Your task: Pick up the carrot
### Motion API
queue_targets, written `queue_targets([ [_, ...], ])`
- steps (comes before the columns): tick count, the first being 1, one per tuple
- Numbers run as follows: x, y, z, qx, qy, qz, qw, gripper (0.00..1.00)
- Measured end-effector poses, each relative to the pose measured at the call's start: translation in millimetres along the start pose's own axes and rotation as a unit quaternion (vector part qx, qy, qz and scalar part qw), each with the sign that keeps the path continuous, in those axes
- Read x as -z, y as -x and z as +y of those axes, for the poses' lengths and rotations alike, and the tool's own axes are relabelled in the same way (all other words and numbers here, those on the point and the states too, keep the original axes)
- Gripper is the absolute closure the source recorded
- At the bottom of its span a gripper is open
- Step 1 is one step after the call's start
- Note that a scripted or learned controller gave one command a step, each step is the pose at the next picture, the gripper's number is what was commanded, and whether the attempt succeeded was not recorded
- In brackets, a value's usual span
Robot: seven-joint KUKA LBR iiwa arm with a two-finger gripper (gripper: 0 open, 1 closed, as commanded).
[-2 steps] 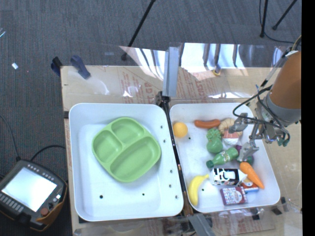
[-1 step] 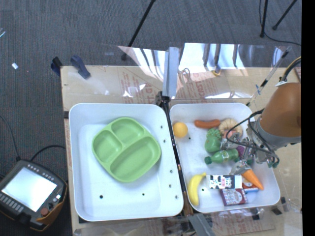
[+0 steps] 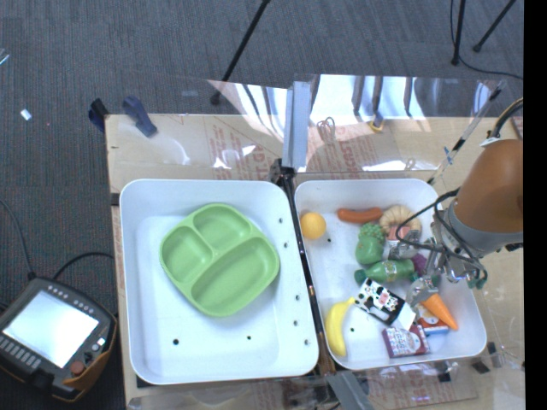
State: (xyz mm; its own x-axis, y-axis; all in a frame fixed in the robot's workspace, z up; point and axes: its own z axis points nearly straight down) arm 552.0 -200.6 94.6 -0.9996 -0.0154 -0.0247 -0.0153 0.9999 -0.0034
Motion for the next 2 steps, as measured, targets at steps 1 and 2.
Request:
queue_targets([
  [1,-7.8,-6.2,-6.6,-0.006,0.002,0.009,0.9999,0.00],
  [2,1.8,-46.5,-4.7,0.013,0.000,-0.008,0.9999,0.00],
])
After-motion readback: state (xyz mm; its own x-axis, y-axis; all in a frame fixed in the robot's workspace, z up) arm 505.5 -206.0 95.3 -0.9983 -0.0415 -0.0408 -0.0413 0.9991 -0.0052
